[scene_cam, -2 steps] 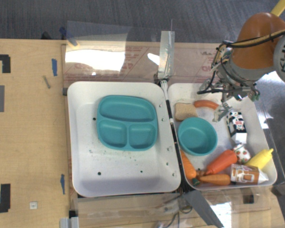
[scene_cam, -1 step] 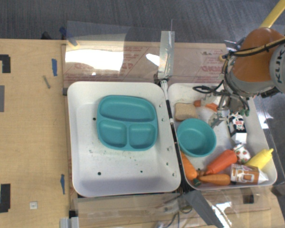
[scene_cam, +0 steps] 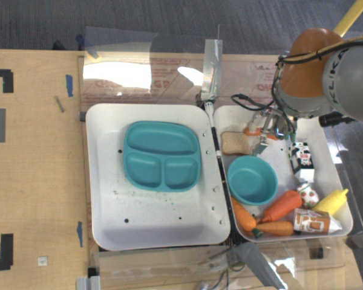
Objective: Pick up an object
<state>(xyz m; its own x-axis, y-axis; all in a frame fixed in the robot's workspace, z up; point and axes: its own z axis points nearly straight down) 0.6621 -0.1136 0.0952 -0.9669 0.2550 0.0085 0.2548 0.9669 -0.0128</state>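
Observation:
My gripper [scene_cam: 265, 133] hangs low over the back of the right bin [scene_cam: 342, 213], just right of a tan bread slice [scene_cam: 233, 142] and above the teal bowl [scene_cam: 251, 179]. A small orange piece [scene_cam: 251, 130] shows at the gripper's left side; whether it is held is unclear. Carrots [scene_cam: 282, 205] lie at the front beside a small carton [scene_cam: 311, 221], a yellow toy [scene_cam: 333, 200] and a small ball [scene_cam: 308, 194]. A black-and-white cow toy [scene_cam: 301, 157] stands to the right of the gripper.
The left bin [scene_cam: 103, 222] holds a teal divided plate [scene_cam: 162, 155]. A clear divider [scene_cam: 211, 71] stands upright between the bins at the back. The arm's orange band [scene_cam: 305, 65] rises over the right bin's far corner, with cables trailing beside it.

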